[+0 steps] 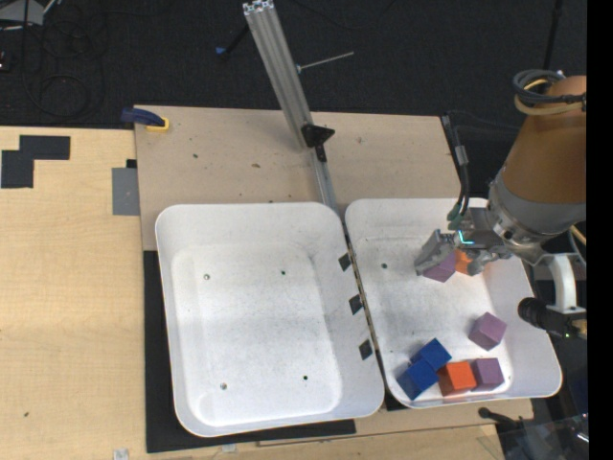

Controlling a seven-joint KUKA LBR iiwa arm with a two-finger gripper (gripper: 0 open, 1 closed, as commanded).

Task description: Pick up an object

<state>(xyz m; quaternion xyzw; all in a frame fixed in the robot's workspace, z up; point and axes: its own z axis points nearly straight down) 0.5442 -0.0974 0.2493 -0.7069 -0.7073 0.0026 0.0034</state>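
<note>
My gripper hangs over the upper middle of the right bin, reaching in from the right. A purple block sits between its grey fingers, and an orange block touches the purple one on its right side. Whether the purple block is lifted off the bin floor I cannot tell. Further down in the same bin lie a loose purple block, two blue blocks, an orange block and another purple block.
The left bin lies beside the right one, joined by black clips. A slanted aluminium rail rises behind the bins. The arm's orange band looms over the right bin's far right side.
</note>
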